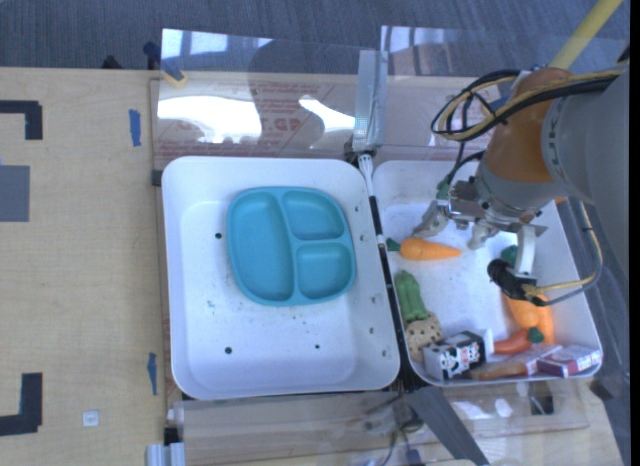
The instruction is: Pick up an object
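Far left is bare desk (80, 254), pale wood with black corner marks and bits of blue tape. Next comes the left bin (190, 344), and in it a teal plate (292, 245) with three compartments, lying flat toward the bin's upper middle.

Over the divider now and into the right bin (470, 284), where it gets busy. An orange carrot (430, 250) lies on its side near the left wall. Below it a green toy (409, 295) runs down that wall, with a spotted tan piece (424, 333) at its lower end. Along the bottom edge sits a black-and-white cow toy (455, 356), a red-orange piece (510, 344) beside it, and a red-and-white box (568, 360) in the corner. An orange toy (530, 316) stands by the right wall.

The hand (460, 226) hangs just above and right of the carrot, fingers spread apart, nothing between them. The grey arm (590, 144) and its orange band (520, 139) come in from the right.
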Tool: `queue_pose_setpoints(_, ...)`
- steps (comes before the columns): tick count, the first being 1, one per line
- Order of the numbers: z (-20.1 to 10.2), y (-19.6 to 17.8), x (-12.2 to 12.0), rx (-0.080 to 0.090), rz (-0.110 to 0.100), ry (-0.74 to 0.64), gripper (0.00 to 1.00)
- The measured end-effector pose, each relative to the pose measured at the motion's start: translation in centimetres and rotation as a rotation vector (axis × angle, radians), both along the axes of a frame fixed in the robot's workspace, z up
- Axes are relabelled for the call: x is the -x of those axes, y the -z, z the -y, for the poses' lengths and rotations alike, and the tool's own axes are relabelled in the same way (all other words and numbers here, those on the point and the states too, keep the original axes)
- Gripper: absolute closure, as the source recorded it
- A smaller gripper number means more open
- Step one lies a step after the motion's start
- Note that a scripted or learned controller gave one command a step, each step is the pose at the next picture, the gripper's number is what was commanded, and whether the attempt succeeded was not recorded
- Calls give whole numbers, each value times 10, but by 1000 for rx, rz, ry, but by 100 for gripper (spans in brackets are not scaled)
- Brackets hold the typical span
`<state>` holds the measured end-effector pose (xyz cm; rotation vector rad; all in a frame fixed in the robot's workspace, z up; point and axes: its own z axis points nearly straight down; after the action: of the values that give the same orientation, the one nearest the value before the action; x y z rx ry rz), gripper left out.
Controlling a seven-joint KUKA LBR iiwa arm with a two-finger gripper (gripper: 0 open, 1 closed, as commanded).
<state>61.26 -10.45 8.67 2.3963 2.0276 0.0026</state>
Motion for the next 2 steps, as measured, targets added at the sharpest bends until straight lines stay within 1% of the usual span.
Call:
queue_pose_setpoints(1, -6, -1, 26, -1, 0, -35, 0)
queue_pose_setpoints(2, -8, -1, 35, 0, 2, -36, 0)
